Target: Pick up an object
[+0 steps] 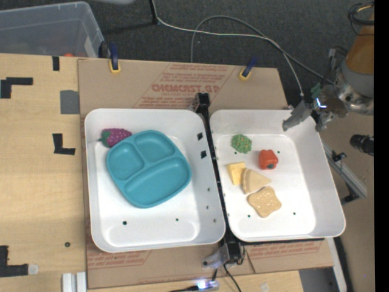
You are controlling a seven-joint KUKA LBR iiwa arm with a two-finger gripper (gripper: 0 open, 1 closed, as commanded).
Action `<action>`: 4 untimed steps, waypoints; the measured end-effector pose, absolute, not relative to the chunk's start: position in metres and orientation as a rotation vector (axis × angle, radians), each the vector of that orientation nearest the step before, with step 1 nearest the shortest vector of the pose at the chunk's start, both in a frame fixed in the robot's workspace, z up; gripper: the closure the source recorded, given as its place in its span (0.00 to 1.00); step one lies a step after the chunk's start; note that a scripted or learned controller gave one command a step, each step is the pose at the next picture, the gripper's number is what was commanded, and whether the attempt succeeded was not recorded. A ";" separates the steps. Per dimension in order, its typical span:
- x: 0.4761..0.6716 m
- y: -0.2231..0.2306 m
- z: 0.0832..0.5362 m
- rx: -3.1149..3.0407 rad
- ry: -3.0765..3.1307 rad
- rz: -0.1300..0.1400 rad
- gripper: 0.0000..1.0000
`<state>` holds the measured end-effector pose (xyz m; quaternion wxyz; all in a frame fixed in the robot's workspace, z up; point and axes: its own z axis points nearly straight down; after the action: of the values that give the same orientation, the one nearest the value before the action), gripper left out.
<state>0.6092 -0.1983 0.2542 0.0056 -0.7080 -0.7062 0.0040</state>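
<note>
The right bin (316, 181) holds a green broccoli piece (241, 143), a red pepper (268, 159), a yellow cheese wedge (236, 173), a tan wedge (255, 180) and a slice of toast (264, 201). My gripper (307, 119) hovers over the bin's far right corner, above and to the right of the red pepper. It is open with nothing between its fingers (294, 119). The arm comes in from the right edge.
In the left bin (97, 224) lies a teal divided plate (149, 167), with a purple bunch of grapes (115, 136) at its far left edge. A clear plastic tub (48, 26) stands at the back left. A cable (243, 26) loops behind the bins.
</note>
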 end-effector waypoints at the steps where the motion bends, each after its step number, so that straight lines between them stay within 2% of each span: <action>1: 0.612 -0.198 0.262 -2.219 -2.223 0.002 0.00; 3: 0.610 -0.178 0.151 -2.216 -2.220 0.007 0.00; 4: 0.614 -0.183 0.090 -2.218 -2.221 0.006 0.00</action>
<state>0.6137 -0.1833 0.0904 0.0014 -0.7066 -0.7076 0.0020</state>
